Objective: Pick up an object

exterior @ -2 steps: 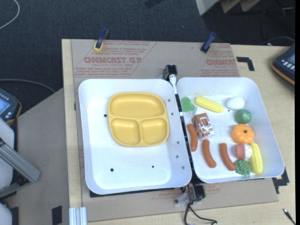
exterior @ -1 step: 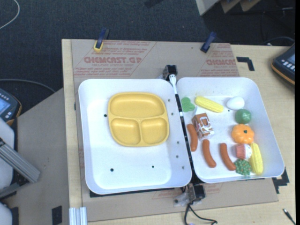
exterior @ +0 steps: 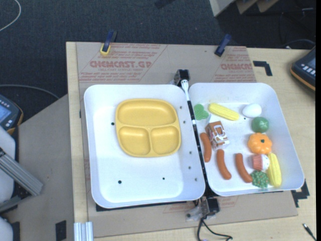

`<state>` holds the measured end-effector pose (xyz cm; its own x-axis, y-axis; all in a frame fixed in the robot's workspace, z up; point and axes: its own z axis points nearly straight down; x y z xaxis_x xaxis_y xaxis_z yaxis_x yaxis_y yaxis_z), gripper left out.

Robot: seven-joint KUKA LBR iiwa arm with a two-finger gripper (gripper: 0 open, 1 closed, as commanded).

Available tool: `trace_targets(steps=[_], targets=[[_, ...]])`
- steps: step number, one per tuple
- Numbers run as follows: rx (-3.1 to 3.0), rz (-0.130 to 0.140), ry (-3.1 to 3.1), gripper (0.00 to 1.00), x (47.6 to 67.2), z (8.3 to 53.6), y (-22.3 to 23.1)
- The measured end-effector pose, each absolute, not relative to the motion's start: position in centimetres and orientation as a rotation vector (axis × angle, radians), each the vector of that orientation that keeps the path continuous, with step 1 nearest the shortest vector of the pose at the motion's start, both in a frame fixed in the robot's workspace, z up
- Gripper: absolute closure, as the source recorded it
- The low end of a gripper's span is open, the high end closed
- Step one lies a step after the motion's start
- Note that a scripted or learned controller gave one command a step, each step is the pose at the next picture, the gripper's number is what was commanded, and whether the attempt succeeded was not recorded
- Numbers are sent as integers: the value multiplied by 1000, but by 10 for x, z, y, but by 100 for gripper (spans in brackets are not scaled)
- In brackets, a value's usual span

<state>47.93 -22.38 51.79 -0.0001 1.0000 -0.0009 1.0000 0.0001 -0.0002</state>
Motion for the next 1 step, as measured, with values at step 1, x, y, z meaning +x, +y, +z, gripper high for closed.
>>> trace_targets(steps=[1], targets=[[2216, 1, 2218, 100, 480, 529, -224]])
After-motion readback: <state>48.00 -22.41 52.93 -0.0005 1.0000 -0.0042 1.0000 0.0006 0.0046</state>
